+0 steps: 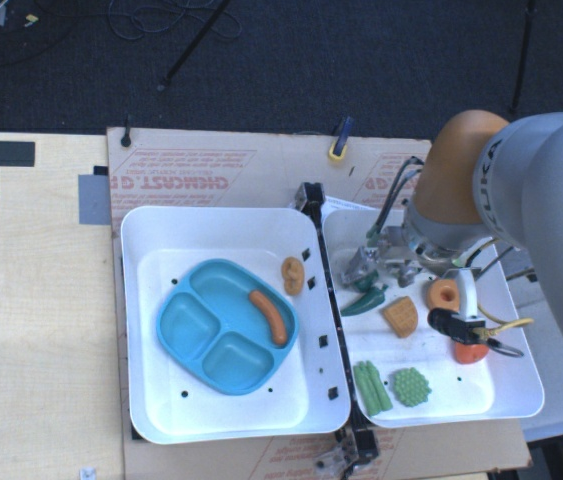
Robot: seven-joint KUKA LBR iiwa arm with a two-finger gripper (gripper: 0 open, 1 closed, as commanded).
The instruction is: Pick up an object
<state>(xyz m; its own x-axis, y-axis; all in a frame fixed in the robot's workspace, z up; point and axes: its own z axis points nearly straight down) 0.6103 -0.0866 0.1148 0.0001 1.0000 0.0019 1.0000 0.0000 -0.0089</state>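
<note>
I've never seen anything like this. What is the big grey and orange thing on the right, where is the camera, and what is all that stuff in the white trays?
The picture comes from one camera fixed above a bench, looking down at a slant. The big grey and orange shape is a robot arm reaching in from the right. At its tip is a gripper, a small two-finger hand, low over the right bin; I can't tell whether it holds anything.

Both bins hold toy food. The right one has a dark green pepper by the gripper, a tan bread piece, an orange ring, a red piece, and two green vegetables. The left bin holds a blue divided plate with a sausage on it, and a small brown piece beside it.
</note>
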